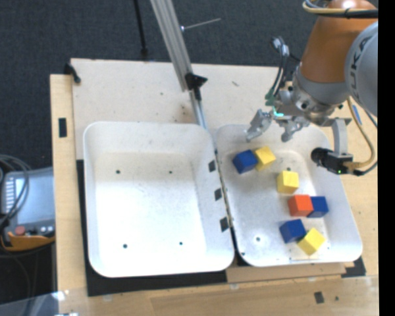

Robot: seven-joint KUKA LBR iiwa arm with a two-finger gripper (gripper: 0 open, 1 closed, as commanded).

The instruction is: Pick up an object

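Now you have the gripper at the upper right of the frame, hanging above the top edge of the right bin. Its two fingers stand clearly apart, and nothing sits between them. The arm comes in from the right edge, its orange band showing above the wrist.

Just below the gripper, in the upper part of the right bin, you see a blue block touching a yellow block. A second yellow block lies lower and to the right, apart from that pair. Below it an orange block touches another blue block. Near the bin's lower edge a third blue block touches a third yellow block.

At the centre left of the frame is the left bin, side by side with the right one. A slanted metal rail runs from the top of the frame down to the gap between the bins. At the far left edge you can see a pendant with cables.
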